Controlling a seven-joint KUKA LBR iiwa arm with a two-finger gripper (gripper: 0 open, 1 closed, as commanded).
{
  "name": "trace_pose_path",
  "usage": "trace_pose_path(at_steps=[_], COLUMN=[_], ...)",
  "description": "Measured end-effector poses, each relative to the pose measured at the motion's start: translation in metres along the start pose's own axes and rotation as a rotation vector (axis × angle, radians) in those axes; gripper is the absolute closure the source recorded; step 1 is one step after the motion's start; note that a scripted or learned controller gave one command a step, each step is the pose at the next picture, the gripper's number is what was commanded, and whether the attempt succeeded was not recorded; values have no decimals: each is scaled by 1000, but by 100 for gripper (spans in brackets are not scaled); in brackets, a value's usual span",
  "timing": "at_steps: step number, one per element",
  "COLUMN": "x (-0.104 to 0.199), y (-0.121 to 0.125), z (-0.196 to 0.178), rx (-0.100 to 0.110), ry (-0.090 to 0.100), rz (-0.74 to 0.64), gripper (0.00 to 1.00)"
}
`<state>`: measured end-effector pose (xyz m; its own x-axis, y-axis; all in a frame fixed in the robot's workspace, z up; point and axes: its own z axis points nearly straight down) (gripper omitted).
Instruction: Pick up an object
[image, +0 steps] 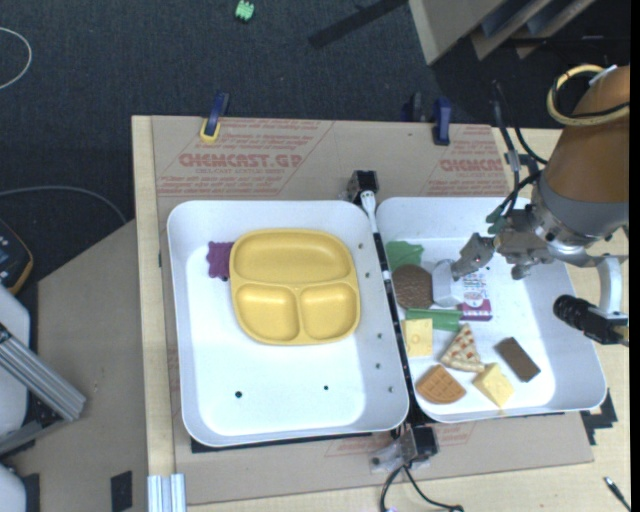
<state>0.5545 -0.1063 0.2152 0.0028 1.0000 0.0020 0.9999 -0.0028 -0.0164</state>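
At the near edge of the table (300, 150), the right bin (570, 390) carries its food pieces crowded toward 6 o'clock: a round cookie (440, 385), a pizza slice (462, 350), a cheese wedge (494, 384) and a brown chocolate bar (518, 359), with bare white floor open toward 3 o'clock. Just behind lie a yellow block (418, 337), a brown patty (411, 286) and a green leaf (405, 252) close to the left wall. The left bin (200, 380) has broad free floor at 6 o'clock; a yellow divided plate (295, 283) sits in its far half, with a purple piece (218, 259) touching the plate at 9 o'clock. The arm (590, 150) leans in from 3 o'clock, its claw (472, 262) low over a small white-and-purple packet (473, 297); whether the claw is apart or together cannot be told. Farther back, red print on the table reads roughly "CHEMCAST", and blue clamps (440, 120) grip the far edge.
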Motion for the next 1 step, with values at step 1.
trace_pose_path(at_steps=[1], x=[0], y=[3], z=[-8], rx=[-15], ry=[-1], rz=[-2], gripper=[0])
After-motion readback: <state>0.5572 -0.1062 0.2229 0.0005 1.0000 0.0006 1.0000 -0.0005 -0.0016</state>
